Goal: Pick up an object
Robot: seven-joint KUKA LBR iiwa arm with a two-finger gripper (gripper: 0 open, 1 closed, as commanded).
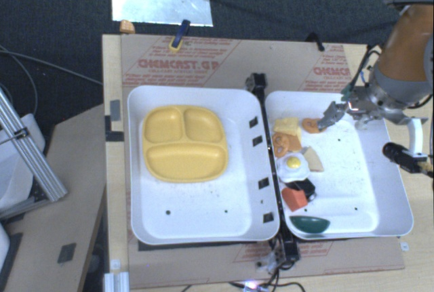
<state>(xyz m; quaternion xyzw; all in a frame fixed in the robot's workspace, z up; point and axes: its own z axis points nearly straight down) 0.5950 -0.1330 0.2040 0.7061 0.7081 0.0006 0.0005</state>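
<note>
The claw (332, 114) hangs low over the right bin (380, 175), just beside a small orange piece (311, 125) at the bin's far left part; I cannot tell its state. To do this step well, I think it should centre over that piece, apart from the yellow block (286, 125), then descend straight.

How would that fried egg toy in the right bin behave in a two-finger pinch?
The fried egg looks flat and low, so the fingers probably get little edge to pinch. It seems a light, rigid toy, likely to slide when nudged. The pale wedge and black piece crowd it, so approach looks tight.
</note>
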